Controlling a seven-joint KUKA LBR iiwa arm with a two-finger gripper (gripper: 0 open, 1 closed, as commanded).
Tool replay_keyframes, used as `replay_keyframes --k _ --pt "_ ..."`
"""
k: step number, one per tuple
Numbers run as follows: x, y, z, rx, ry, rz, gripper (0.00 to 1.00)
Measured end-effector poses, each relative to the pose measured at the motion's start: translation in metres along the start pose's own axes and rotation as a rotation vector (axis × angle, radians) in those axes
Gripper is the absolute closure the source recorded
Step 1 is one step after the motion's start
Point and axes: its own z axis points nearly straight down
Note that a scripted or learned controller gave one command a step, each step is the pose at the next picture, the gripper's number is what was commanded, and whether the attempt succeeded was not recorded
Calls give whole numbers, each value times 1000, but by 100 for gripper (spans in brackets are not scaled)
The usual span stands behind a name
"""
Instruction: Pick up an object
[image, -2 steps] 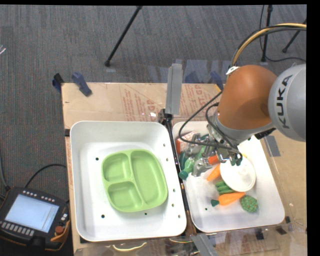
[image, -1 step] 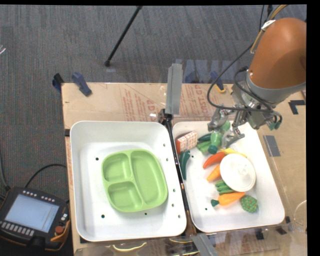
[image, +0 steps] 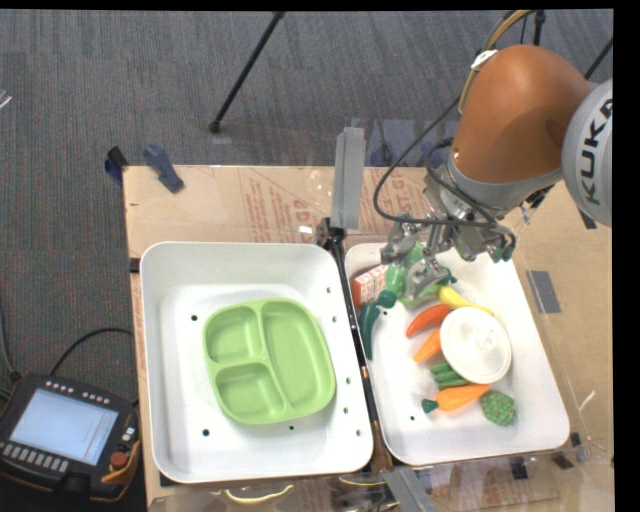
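Observation:
My gripper (image: 418, 268) hangs low over the far left part of the right bin (image: 540, 400), under the orange band of the arm. Just left of it lie a small green toy (image: 396, 279) and a red and white box (image: 367, 287); whether the gripper touches either is unclear. A dark green vegetable (image: 372, 322) lies along the bin's left wall. To the right of the gripper are a yellow piece (image: 455, 297), two orange carrots (image: 429, 319), and a white round dish (image: 476, 344). Further forward are green beans (image: 448, 376), another carrot (image: 462, 397) and a knobbly green toy (image: 499, 407).
The left bin (image: 170, 300) holds a light green divided plate (image: 268, 360). A grey upright post (image: 348, 185) stands behind the gap between the bins. A teach pendant (image: 62, 430) sits on the floor at the lower left. Cables hang beside the wrist.

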Motion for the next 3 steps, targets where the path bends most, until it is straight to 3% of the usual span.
replay_keyframes --k 1,2,3 --pt "-28 27 24 1 -2 -85 100" --pt "4 -51 41 1 -2 -363 100" --pt "-18 -10 -2 4 -8 -336 100"
